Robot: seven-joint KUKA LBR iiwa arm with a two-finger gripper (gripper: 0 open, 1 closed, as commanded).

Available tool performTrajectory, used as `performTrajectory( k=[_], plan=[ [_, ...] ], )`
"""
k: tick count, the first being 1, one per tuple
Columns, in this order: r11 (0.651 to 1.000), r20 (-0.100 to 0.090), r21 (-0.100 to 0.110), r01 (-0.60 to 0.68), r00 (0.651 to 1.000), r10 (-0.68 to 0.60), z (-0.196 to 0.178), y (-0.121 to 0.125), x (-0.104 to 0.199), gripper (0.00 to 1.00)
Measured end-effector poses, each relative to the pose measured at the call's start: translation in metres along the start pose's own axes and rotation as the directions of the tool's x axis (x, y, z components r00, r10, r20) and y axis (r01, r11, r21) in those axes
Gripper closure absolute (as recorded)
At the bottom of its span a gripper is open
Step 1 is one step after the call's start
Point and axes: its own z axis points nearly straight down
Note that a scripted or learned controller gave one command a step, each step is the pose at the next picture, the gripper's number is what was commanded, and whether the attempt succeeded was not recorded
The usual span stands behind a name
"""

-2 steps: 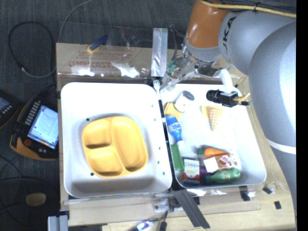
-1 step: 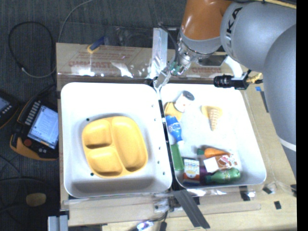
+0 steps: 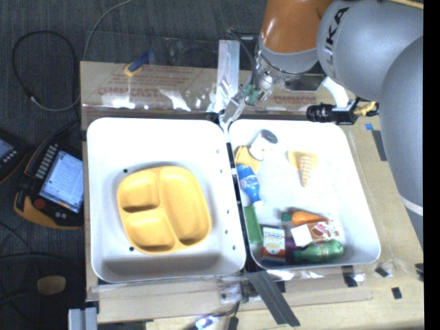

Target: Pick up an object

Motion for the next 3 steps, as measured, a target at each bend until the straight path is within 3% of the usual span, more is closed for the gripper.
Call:
performTrajectory(
  k=[1,2,3],
  plan=[
    [1.0,0.0,0.0,0.0,1.0,0.0,0.0,0.0,0.0,0.0],
    [0.999,-0.002,0.004,-0.052,0.999,0.052,0.077,-0.072,0.006,0.0],
    [0.979,-0.003,0.003,-0.202,0.979,0.202,0.078,-0.05,0.001,0.0]
  ],
)
